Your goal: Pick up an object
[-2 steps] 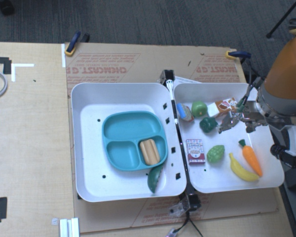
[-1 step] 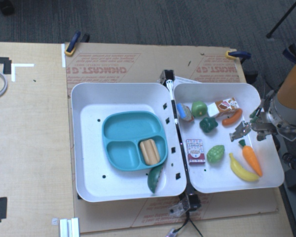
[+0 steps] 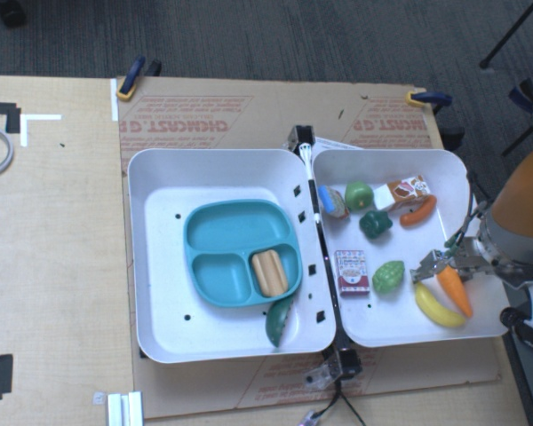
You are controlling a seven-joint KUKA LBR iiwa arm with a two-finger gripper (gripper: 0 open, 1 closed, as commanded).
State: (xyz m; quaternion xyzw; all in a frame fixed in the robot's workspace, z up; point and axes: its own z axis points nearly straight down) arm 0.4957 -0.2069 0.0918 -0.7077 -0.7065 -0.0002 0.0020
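Note:
My gripper [image 3: 441, 263] reaches in from the right and hangs low over the right bin [image 3: 409, 331], just above the upper end of an orange carrot [image 3: 457, 293]. A yellow banana [image 3: 437, 306] lies against the carrot's left side. A light green leafy vegetable [image 3: 389, 276] sits left of the gripper. Whether the carrot is between the gripper's tips is not visible.
The right bin also holds a red card box [image 3: 351, 272], a dark green pepper [image 3: 375, 224], a green apple [image 3: 359, 195], a blue item [image 3: 330, 201], a small carton [image 3: 407, 190] and a red sausage [image 3: 417, 213]. In the left bin [image 3: 160, 238], a teal tray [image 3: 222, 238] carries a bread roll [image 3: 268, 272]; a dark green vegetable [image 3: 278, 325] lies beside it.

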